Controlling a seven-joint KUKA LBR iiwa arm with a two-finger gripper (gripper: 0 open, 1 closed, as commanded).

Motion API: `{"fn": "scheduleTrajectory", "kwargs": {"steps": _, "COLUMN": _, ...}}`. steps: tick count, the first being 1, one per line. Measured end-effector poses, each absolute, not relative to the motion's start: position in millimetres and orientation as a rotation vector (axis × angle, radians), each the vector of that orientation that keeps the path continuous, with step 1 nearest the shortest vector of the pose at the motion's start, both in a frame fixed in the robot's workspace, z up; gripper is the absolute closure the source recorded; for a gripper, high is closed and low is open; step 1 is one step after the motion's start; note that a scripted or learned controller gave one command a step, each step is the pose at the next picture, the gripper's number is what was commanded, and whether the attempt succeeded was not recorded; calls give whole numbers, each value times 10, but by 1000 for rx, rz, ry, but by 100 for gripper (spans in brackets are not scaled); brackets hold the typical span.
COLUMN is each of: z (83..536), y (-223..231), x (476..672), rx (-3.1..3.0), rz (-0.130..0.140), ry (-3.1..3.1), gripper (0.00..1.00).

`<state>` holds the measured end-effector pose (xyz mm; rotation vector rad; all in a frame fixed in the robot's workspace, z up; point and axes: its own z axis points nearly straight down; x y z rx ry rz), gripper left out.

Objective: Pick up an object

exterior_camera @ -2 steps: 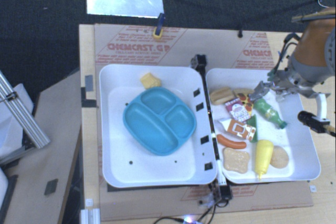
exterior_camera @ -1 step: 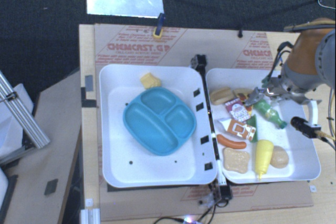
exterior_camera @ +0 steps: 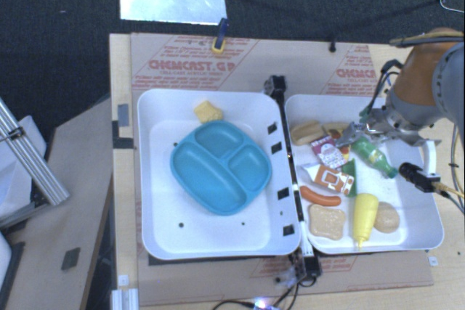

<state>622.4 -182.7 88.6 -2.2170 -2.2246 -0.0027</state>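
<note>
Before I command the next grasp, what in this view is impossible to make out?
- Gripper: too small and blurred among the toys to tell whether it holds anything.
- Green bottle: upper end hidden under the arm.
- Red packet: print too small to read.
- Arm: cut off by the right edge.

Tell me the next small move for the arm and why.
Probably lower the pincer a little onto the green bottle. It sits over the right bin near the bottle's upper end, nothing shows between its tips, and the bottle lies closest among the crowded food items.
</note>
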Motion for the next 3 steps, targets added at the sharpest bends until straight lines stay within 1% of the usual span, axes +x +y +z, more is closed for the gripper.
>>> {"fn": "scheduleTrajectory", "kwargs": {"steps": 1, "z": 1008, "y": -1825, "x": 6240, "rx": -2219, "rz": -9, "ry": -2229, "gripper": 100}}
{"fn": "scheduleTrajectory", "kwargs": {"steps": 2, "z": 1584, "y": -1913, "x": 6321, "rx": -2223, "rz": -6, "ry": -2231, "gripper": 100}}
{"fn": "scheduleTrajectory", "kwargs": {"steps": 3, "z": 2195, "y": -1861, "x": 6275, "rx": -2220, "rz": -6, "ry": -2232, "gripper": 100}}
